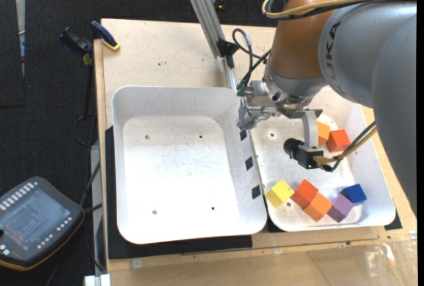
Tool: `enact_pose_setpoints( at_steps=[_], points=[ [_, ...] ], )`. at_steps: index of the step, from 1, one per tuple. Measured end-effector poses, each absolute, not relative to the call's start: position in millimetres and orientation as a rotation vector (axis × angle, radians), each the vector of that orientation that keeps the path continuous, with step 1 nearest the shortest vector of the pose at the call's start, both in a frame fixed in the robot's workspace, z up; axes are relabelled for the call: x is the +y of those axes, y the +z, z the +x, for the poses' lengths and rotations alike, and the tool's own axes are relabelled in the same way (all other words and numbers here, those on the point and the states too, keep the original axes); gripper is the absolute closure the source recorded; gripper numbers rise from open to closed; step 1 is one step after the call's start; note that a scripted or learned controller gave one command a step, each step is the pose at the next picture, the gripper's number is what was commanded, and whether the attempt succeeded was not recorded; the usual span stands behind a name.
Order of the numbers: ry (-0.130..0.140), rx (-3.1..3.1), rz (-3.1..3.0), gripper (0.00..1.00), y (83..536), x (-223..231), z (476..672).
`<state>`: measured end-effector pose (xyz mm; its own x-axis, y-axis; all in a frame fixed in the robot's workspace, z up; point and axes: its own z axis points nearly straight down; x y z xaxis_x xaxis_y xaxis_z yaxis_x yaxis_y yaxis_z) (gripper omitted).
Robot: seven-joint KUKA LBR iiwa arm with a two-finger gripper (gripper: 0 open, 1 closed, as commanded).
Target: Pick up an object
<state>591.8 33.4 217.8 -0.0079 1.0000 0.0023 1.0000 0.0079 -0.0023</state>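
The tool [250, 118] hangs over the far left corner of the right bin [376, 180] (released or clenched, I cannot tell), seemingly on approach, so next it must cross to the yellow cube [280, 192] by the bin's near edge and descend.

Right bin [375, 180], near end: 5 small cubes in a cluster: yellow cube [280, 192], red cube [305, 190] touching orange cube [318, 206], purple cube [340, 208], blue cube [354, 194]. Far side: red-orange cube [338, 140] beside pale orange cube [323, 128], partly hidden.
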Motion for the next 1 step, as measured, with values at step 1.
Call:
enact_pose_setpoints(
  at_steps=[1],
  points=[
    [-0.005,-2.23,-2.213,1.0,238.4,84.7,582.5]
  ],
)
